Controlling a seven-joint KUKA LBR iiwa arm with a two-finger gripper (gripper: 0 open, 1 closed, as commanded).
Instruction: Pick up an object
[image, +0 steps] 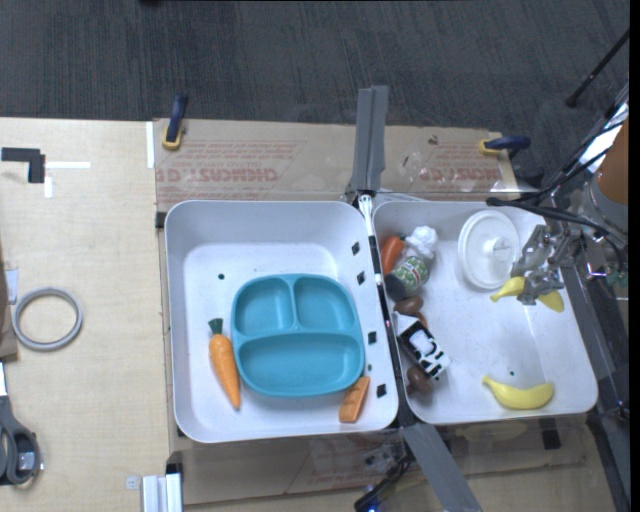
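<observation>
My gripper (538, 280) hangs over the right part of the right bin (470, 400), reaching in from the right. A small yellow banana (508, 291) lies crosswise between its fingers, with its ends sticking out on both sides, and the fingers are shut on its middle. A second yellow banana (518, 393) lies on the bin floor near the front right corner, well clear of the gripper. A white round bowl (488, 248) sits just left of the gripper.
Along the right bin's left wall lie a green-labelled bottle (412, 265), an orange piece (392, 250), a brown item (405, 290) and a black-and-white object (422, 348). The left bin (190, 260) holds a blue divided plate (298, 335), a carrot (224, 365) and an orange chunk (354, 400).
</observation>
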